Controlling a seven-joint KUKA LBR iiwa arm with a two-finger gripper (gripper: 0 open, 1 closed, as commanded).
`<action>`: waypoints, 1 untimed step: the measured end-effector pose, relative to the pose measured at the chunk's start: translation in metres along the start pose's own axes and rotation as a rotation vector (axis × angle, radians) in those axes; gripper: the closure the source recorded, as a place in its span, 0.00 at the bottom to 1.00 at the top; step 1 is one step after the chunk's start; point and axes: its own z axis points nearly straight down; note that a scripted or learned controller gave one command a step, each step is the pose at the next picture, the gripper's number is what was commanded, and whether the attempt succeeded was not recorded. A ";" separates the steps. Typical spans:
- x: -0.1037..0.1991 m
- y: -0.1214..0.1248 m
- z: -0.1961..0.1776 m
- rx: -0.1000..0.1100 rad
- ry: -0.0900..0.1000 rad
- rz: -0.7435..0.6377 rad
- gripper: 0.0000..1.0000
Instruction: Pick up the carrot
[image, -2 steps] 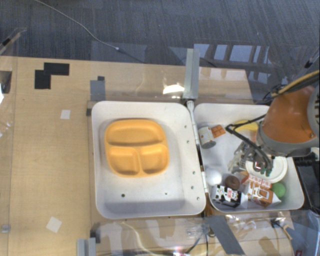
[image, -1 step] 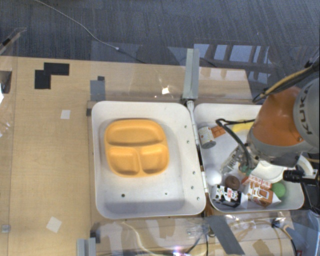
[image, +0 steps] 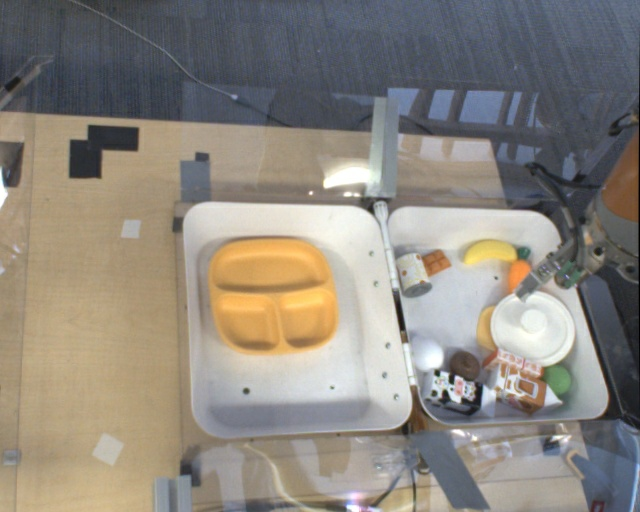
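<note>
Bench (image: 90, 330): light wood top, spans the frame from left edge to right, dark carpet above it at the top. Two white bins sit on it side by side, touching along a middle seam: left bin (image: 290, 405) centre frame, right bin (image: 450, 300) right of centre. Black L-shaped mark (image: 100, 148) upper left. Small pale squares at left (image: 131, 229) and lower left (image: 108, 449). Grey bracket (image: 195, 180) just above the left bin's upper-left corner. Grey upright post (image: 384, 150) at the seam, top centre. Thin cable (image: 140, 40) runs across the upper left.

yellow divided tray (image: 271, 294), banana (image: 489, 251), white bowl (image: 533, 327)
</note>
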 end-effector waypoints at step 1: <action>0.040 0.019 0.073 0.009 0.011 0.044 1.00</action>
